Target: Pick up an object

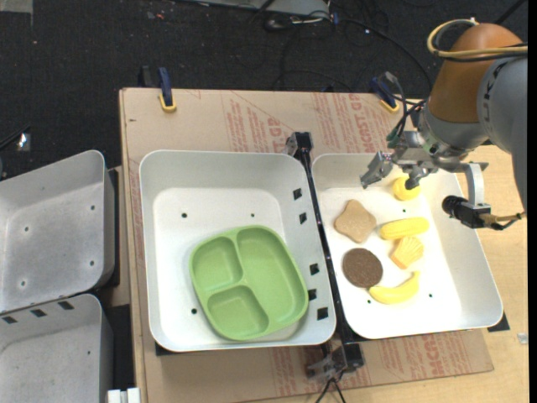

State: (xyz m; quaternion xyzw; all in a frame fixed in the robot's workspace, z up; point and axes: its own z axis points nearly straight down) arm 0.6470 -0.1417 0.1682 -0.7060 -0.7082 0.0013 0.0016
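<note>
Gripper (pixel 401 170) hangs over right white bin (pixel 482 267), far end; whether pincer is apart or together, cannot tell. Small yellow plastic piece (pixel 406 190) lies just below it, near bin wall. Risk: wall crowds descent, piece skids. Tan toast-shaped toy (pixel 355 220) and yellow banana toy (pixel 404 227) nearby; green divided plate (pixel 247 282) sits in left bin.

Board under bins (pixel 252 112): red printed lettering is borne, upside down and partly covered; no word can be read with certainty.
</note>
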